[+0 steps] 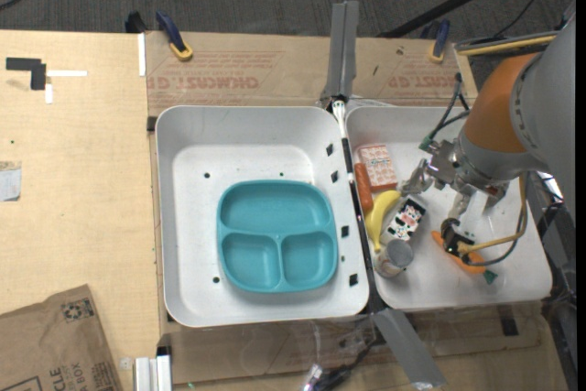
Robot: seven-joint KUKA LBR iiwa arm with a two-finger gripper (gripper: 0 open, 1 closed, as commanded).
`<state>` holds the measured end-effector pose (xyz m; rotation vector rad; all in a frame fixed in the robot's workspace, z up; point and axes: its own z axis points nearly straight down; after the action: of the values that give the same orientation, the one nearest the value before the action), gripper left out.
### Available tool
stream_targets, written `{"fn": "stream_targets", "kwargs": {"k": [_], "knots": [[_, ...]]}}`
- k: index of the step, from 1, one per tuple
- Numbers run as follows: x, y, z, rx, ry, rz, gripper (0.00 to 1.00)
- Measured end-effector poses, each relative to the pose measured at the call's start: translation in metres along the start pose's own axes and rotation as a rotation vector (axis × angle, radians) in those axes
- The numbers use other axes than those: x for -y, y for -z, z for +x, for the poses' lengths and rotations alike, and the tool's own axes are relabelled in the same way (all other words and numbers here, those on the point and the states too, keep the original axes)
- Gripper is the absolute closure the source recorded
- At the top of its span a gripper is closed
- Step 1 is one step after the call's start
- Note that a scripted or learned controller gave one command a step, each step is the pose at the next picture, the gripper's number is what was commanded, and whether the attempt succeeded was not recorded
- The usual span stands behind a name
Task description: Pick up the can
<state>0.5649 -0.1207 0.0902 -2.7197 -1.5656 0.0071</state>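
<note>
Gripper [428, 180] low over right bin [439, 284], just beside black-and-white packet [407, 217]. Cannot tell how far open, nothing seen held. Can [396, 256] near bin's front-left corner, just below banana [379, 213]. Step: approach, probably. Next: move toward bin's front, centre over can, descend clear of banana.

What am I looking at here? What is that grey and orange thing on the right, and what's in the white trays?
One camera above the bench looks down at a slant. The grey and orange thing is a robot arm reaching in from the right; its end carries a tool for grasping. It hangs over the right bin, which holds a banana, a small box, a black-and-white packet and a grey can, the thing to pick up. The can lies apart from the tool, not held. The left bin holds a teal divided plate.
</note>
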Motion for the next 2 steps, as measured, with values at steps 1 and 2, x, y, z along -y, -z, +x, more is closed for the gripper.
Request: {"fn": "stream_targets", "kwargs": {"k": [1, 2], "knots": [[-0.0722, 0.0011, -0.0225, -0.009, -0.183, 0.005, 0.00], [-0.0802, 0.0007, -0.0310, -0.025, -0.140, 0.025, 0.00]]}}
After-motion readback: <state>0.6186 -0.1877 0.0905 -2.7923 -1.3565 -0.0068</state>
